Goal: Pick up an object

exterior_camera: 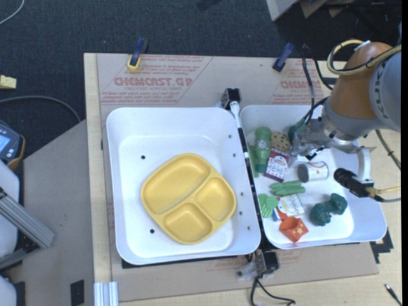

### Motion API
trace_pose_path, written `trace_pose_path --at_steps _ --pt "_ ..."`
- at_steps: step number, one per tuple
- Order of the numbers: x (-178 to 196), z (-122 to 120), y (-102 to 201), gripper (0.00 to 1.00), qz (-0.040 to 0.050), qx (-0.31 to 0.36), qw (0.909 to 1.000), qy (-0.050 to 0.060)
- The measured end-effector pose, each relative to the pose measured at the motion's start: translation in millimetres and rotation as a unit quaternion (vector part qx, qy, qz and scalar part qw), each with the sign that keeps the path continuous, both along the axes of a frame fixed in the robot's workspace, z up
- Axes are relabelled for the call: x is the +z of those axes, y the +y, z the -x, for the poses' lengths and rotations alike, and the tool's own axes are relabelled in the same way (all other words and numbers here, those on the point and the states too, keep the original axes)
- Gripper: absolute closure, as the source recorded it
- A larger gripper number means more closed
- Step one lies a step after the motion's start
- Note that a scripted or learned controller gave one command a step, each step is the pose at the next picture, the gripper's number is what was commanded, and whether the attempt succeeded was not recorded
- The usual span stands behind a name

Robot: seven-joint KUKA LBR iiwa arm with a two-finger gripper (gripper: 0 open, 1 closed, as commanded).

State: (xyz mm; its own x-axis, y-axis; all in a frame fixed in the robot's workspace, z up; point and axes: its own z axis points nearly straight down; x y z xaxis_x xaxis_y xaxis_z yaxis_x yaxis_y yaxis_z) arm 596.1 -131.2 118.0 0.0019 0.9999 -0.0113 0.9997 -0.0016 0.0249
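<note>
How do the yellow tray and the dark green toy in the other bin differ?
The yellow divided tray is broad, flat and alone in the left bin; the dark green toy is small, lumpy and lies among clutter in the right bin. Both lie apart from the gripper.

Small toys (290, 199) lie jumbled in the right bin (370, 231).
</note>
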Motion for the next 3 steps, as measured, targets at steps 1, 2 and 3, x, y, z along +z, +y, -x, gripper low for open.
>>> trace_pose_path --at_steps 1,2,3 --pt "49.0 0.4 9.2 1.00 -0.0049 0.002 0.9999 0.009" --pt "102.8 -1.0 9.2 1.00 -0.0046 0.002 0.9999 0.009" --pt "95.4 -5.5 60.2 1.00 -0.0067 0.004 0.9999 0.013"
